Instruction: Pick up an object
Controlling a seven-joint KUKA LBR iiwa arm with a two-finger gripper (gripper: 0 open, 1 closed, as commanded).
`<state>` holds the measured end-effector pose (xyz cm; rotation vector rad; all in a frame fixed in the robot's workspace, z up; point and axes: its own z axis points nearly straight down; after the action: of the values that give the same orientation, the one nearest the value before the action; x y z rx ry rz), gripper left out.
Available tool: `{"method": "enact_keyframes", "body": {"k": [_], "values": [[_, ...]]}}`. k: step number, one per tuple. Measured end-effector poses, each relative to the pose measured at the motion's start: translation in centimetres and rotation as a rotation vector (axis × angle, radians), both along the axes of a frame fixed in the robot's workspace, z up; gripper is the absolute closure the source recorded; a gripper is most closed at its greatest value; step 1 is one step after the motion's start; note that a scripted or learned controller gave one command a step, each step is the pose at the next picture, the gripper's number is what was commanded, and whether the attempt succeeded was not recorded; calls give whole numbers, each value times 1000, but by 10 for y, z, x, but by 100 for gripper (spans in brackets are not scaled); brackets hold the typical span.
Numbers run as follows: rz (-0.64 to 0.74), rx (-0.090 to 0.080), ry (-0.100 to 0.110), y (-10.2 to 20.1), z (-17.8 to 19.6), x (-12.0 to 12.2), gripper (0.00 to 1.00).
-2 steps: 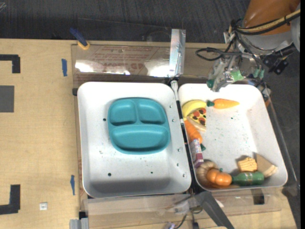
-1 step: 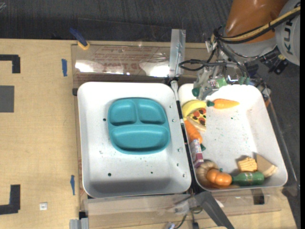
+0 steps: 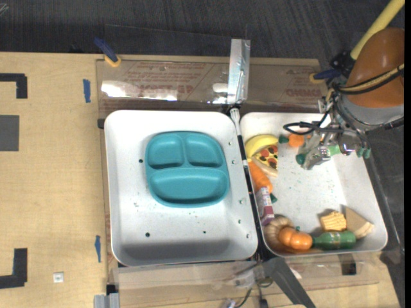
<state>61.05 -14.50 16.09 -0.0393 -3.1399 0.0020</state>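
My gripper (image 3: 313, 155) hangs low over the upper part of the right bin (image 3: 350, 185), beneath the grey wrist and orange band. A small orange piece (image 3: 294, 141) lies just to its left and a green piece (image 3: 331, 150) just to its right. Along the bin's left wall lie a yellow banana (image 3: 255, 144), a pizza slice (image 3: 269, 156), an orange carrot (image 3: 259, 176) and a pink tube (image 3: 264, 201). At the front lie a brown bread piece (image 3: 272, 226), an orange fruit (image 3: 296, 239), a green bottle shape (image 3: 334, 239), a yellow waffle (image 3: 332, 221) and a tan wedge (image 3: 359, 228).
The left bin (image 3: 122, 191) holds a teal divided plate (image 3: 186, 169). A metal post (image 3: 239, 69) stands behind the wall between the bins. Cables run down from the arm to the wrist at the right bin's back right corner.
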Motion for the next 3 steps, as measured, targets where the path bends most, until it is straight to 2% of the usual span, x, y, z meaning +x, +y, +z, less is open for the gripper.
{"method": "enact_keyframes", "body": {"k": [1, 2, 3], "values": [[-169, 3, -12, 67, 27, 42, 100], [-214, 0, 3, -11, -64, 31, 100], [-136, 3, -21, 65, 32, 37, 100]]}}
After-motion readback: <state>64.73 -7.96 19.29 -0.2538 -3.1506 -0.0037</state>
